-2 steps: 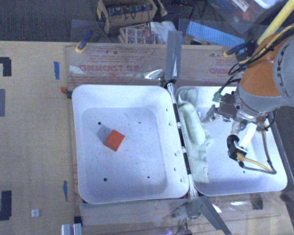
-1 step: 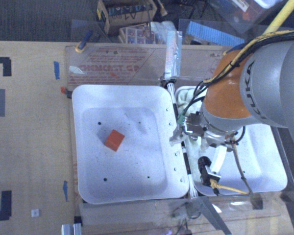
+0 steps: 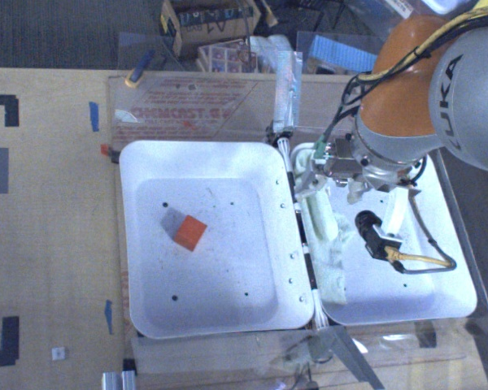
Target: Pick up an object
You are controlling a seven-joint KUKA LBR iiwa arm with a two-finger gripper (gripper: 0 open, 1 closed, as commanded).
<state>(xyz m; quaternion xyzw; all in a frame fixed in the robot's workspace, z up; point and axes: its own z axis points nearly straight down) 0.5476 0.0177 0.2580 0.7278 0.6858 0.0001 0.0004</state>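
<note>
**One block, not yet lifted**

One small orange-red cube is the only loose object to be picked, and it lies on the floor of the shallow white plastic bin on the left, a little left of that bin's middle, casting a short grey shadow toward its upper left. It sits free, with nothing touching it.

Further back and to the right, the grey KUKA arm with its orange band reaches over the second shallow white bin. Its end effector hangs above that right bin, close to the seam where the two bins meet, with black cabling and a yellow-tipped lead trailing beneath. Whether it is released or clenched cannot be told from this angle.

Judged from this, the pick is hardly begun: the arm is well apart from the cube, and the approach, descent, grip and lift all remain.
</note>
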